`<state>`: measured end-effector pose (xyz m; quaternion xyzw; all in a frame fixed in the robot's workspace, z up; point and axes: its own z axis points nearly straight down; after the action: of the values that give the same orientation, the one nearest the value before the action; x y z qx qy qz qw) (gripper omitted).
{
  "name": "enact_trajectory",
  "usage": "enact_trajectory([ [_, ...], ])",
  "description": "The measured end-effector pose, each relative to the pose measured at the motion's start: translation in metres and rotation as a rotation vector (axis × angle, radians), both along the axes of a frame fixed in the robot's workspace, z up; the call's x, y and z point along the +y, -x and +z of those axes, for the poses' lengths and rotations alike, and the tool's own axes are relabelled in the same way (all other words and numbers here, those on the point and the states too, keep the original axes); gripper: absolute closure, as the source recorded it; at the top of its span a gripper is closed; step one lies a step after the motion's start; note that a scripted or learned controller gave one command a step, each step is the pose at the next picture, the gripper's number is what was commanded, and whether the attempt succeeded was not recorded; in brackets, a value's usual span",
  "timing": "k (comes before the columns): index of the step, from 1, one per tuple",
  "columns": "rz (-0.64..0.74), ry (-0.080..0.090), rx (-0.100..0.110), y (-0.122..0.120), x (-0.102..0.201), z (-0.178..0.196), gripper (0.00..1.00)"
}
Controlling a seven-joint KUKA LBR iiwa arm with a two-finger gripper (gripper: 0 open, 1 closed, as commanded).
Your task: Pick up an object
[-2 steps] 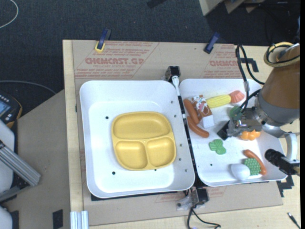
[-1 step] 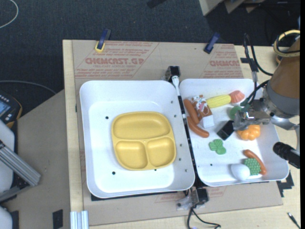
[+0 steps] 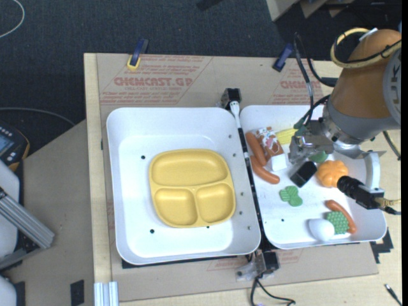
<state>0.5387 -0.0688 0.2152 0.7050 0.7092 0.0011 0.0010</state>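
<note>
My gripper [image 3: 304, 168] hangs low over the middle of the right bin [image 3: 280, 225], its dark fingers pointing down-left. An orange round fruit [image 3: 331, 173] lies just right of it. A green toy piece [image 3: 292, 196] sits just below-left of the fingertips. Two sausages [image 3: 260, 160] lie along the bin's left wall beside a small red-and-white packet [image 3: 270, 140]. A yellow item [image 3: 286, 135] peeks out behind the wrist. Near the front right lie a carrot [image 3: 338, 208], a green bumpy piece [image 3: 340, 221] and a white egg-like object [image 3: 320, 229].
The left bin [image 3: 127, 171] holds a yellow three-compartment tray [image 3: 191, 187]. A black clip [image 3: 231, 97] sits at the back between the bins. The bench's cardboard top [image 3: 178, 75] carries two clamps at its far edge. The arm's orange body fills the upper right.
</note>
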Motion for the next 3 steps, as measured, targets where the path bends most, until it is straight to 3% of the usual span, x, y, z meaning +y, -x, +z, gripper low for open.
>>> enact_trajectory([
  [2,0.0,-0.001,0.0,-0.075,0.09,-0.002,1.0],
  [3,-0.001,-0.001,-0.003,-0.107,0.126,0.019,1.0],
])
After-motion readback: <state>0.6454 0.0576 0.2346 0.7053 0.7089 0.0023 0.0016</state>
